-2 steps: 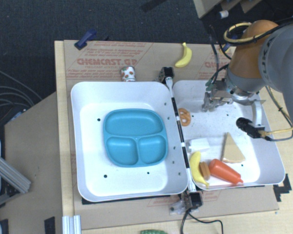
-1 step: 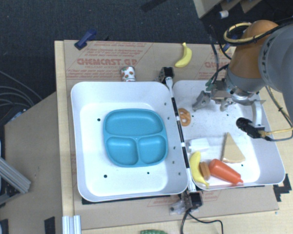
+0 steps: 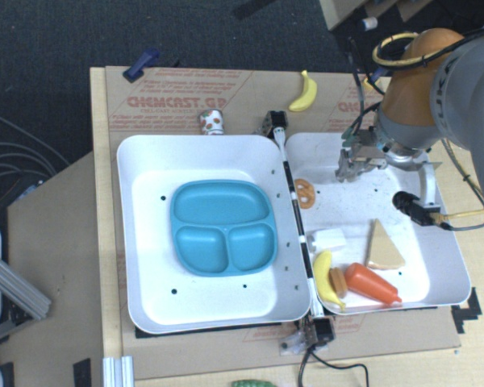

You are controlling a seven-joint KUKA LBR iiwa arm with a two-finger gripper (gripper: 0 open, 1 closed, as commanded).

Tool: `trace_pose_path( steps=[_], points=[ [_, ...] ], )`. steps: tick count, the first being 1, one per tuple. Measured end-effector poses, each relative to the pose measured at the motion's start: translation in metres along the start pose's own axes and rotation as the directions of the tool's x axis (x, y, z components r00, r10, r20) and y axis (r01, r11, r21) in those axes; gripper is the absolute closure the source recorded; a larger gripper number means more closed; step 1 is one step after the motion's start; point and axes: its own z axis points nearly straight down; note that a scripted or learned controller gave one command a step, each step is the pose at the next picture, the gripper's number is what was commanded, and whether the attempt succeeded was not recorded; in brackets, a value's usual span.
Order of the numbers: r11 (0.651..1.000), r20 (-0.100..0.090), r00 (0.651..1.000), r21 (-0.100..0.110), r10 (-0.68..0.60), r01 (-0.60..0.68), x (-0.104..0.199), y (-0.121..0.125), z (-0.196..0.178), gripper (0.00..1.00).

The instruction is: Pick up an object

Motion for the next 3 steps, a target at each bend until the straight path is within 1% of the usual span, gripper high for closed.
trace_pose_path(
  steps=[1, 2, 3],
  points=[
    [1.0, 0.0, 1.0, 0.0, 0.0, 0.0, 0.0, 0.0, 0.0, 0.0],
    [1.0, 0.002, 1.0, 0.004, -0.002, 0.002, 0.005, -0.019, 0.04, 0.0],
    [1.0, 0.001, 1.0, 0.003, -0.001, 0.001, 0.005, -0.018, 0.03, 1.0]
  ],
)
